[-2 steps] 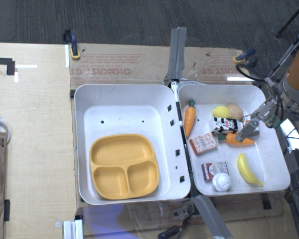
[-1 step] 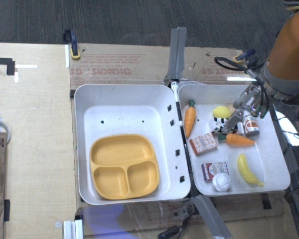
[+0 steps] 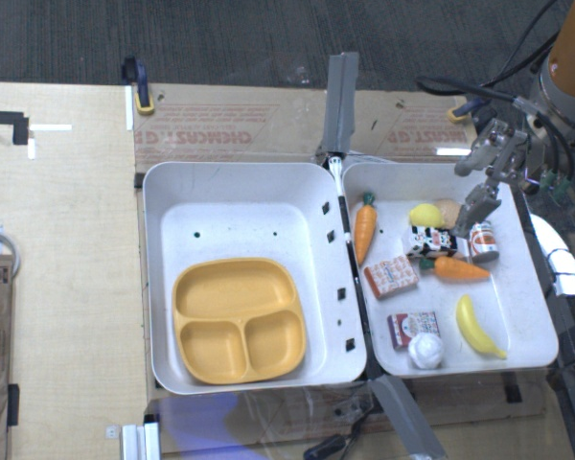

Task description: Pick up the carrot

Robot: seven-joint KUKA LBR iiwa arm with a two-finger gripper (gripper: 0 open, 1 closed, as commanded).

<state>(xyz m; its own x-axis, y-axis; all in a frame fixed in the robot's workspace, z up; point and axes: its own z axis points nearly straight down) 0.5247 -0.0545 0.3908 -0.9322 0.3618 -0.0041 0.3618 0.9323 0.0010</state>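
The claw [image 3: 479,204], fingers slightly apart and empty, hangs over the right bin [image 3: 541,286]'s far right, with one carrot [image 3: 460,270] just below it lying crosswise and another carrot [image 3: 364,230] upright by the left wall.

Colours spotted across the two white bins

A yellow-orange divided plate [image 3: 238,316] is seen in the left bin [image 3: 172,199]; in the right bin [image 3: 532,348], two orange carrots are seen, one green-topped [image 3: 364,230], one plain [image 3: 460,270], plus a yellow banana [image 3: 480,328], a yellow lemon [image 3: 425,216] and a black-and-white patterned carton [image 3: 431,242].
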